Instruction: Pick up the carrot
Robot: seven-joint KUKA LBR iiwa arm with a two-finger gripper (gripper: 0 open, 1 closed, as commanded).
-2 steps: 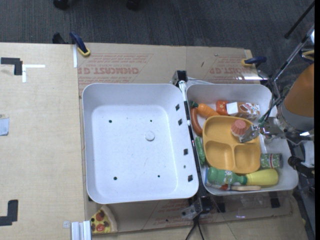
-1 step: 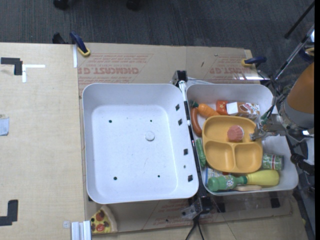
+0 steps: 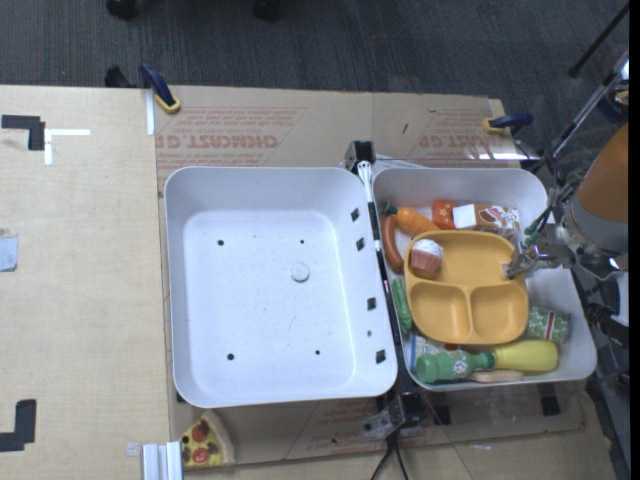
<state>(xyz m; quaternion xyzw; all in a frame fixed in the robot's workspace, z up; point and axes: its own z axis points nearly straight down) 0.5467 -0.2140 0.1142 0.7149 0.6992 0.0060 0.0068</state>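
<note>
My tool (image 3: 522, 260) at yellow tray (image 3: 470, 313) right rim, spread or pressed unclear. Carrot (image 3: 412, 221) well apart, past tray's far-left corner. Should lift, cross tray, descend along carrot's length.

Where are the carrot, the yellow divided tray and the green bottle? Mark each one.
carrot (image 3: 412, 221): camera view, on its orange body beside the tray's upper left corner.
yellow divided tray (image 3: 478, 313): camera view, on a lower compartment's bare floor.
green bottle (image 3: 450, 366): camera view, on its green body.
</note>
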